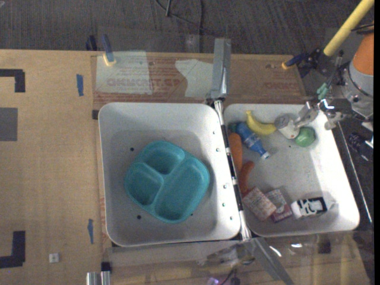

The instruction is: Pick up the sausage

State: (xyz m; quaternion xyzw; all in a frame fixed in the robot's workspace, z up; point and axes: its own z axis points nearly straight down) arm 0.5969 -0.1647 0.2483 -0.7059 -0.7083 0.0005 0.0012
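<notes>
The sausage [246, 176] is a short reddish-brown piece lying along the left wall of the right bin [341, 186], just below an orange carrot [236, 149]. Nothing rests on the sausage. My gripper [313, 113] hangs over the bin's far right corner, above a green round fruit [305, 136] and a white object [289, 129]. It is well away from the sausage, up and to the right of it. I see nothing held between its fingers.
The right bin also holds a banana [260, 124], a blue bottle [252, 139], two small packets [266, 203] and a black-and-white carton [309, 206]. A teal divided plate [168, 181] lies in the left bin [116, 129]. A metal divider [228, 159] separates the bins.
</notes>
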